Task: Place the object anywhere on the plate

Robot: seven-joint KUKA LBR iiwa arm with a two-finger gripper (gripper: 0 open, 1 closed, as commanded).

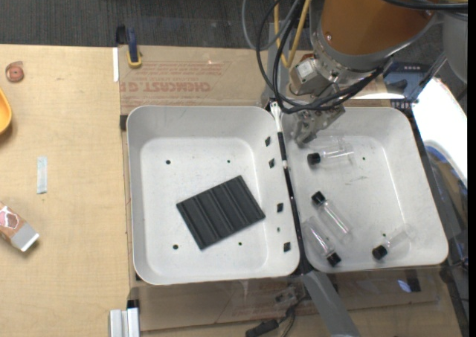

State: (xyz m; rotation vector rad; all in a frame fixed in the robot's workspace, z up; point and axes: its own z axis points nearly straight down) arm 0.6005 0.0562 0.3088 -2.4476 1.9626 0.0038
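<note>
We see the gripper [311, 129] hanging low over the far left corner of the right bin [416, 179], just beside the divider where the 2 bins meet. Its metal parts blur together from this angle, so we cannot tell whether it is open or closed, and we see nothing held in it. Above it the arm's orange band [372, 1] fills the upper right, with black and yellow cables [279, 23] looping down to the wrist.

Just in front of the gripper, near but apart from it, lies a clear tube with a black cap [329, 156], its cap pointing toward the divider. Farther forward in the same bin we count 3 more: a second capped tube [329, 212] lying at a slant near the middle, a third capped tube [323, 246] near the front left corner, and a fourth capped tube [393, 245] by the front right corner.

In the left bin [149, 179] a dark ribbed plate [221, 211] lies flat and turned at an angle, a little forward of centre. No tube touches it; all 4 are in the other bin.

Outside the bins, on the wooden bench [59, 142], we see a small grey strip [42, 175] and a wrapped packet [16, 228] at the left edge.
</note>
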